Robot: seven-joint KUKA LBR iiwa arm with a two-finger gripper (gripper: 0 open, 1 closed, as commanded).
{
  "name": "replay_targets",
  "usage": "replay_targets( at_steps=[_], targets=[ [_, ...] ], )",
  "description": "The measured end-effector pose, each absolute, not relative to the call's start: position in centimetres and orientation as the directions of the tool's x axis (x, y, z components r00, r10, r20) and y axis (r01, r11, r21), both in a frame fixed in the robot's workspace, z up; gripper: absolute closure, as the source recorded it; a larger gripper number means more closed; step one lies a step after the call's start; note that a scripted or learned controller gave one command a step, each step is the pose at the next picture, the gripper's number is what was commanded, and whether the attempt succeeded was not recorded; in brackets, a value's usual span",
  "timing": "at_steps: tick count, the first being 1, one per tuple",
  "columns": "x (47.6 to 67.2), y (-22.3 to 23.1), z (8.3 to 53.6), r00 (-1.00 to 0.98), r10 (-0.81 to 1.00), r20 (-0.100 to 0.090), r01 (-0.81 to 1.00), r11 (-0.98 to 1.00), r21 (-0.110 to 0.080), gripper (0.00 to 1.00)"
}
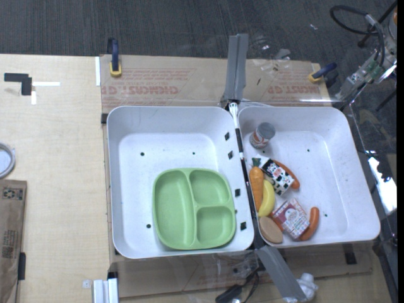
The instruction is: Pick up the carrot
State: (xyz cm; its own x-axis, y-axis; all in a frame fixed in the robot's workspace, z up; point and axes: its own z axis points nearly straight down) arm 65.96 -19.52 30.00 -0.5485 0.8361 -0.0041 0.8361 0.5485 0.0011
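The carrot [255,182] is orange with a small green top. It lies along the left wall of the right bin [334,169], its length running toward the front. A yellow banana [267,198] touches its right side. A black, white and red carton [279,175] lies just right of the carrot's top.
The left bin [126,169] holds a green divided plate [194,208]. Also in the right bin are a small can [263,134], a red-and-white packet [291,219], a sausage [311,223] and a brown round piece [271,230]. Clamps and cables sit beyond the bins.
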Motion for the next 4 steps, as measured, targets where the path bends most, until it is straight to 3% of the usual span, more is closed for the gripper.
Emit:
replay_targets(
  at_steps=[2, 3, 4],
  targets=[
    [66.2, -19.5, 31.9, -0.551, 0.834, -0.012, 0.834, 0.551, 0.003, 1.0],
    [63.5, -17.9, 36.1, -0.525, 0.851, -0.003, 0.851, 0.525, 0.002, 1.0],
    [63.5, -17.9, 36.1, -0.525, 0.851, -0.003, 0.851, 0.525, 0.001, 0.0]
  ],
)
